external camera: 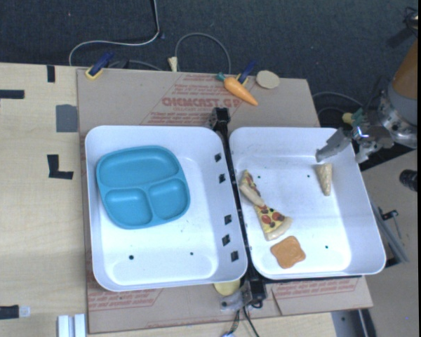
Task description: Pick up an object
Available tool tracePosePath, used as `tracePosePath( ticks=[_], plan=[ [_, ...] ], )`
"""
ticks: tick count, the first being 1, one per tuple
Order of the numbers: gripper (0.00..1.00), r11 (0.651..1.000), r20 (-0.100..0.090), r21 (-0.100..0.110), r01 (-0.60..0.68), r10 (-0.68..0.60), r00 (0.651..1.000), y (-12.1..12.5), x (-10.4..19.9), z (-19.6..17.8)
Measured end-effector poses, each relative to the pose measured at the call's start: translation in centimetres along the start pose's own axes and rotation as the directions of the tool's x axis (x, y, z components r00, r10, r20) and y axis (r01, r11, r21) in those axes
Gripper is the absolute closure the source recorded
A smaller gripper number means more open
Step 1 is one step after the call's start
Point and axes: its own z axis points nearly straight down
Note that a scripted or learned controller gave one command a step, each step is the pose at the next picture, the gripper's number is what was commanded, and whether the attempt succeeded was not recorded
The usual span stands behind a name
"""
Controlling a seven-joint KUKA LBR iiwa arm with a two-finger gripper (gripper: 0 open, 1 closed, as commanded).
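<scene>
Camera view | claw grip state unclear | beige piece lies just below it, apart

One fixed camera looks down slantwise on both white bins.

arm low at right, tool angled left
</scene>
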Motion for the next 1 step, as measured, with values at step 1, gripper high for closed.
tracePosePath(
  ticks=[1],
  plan=[
    [0.00,1.000,-0.005,0.010,0.005,-0.005,1.000,0.61,6.20,9.65]
  ],
)
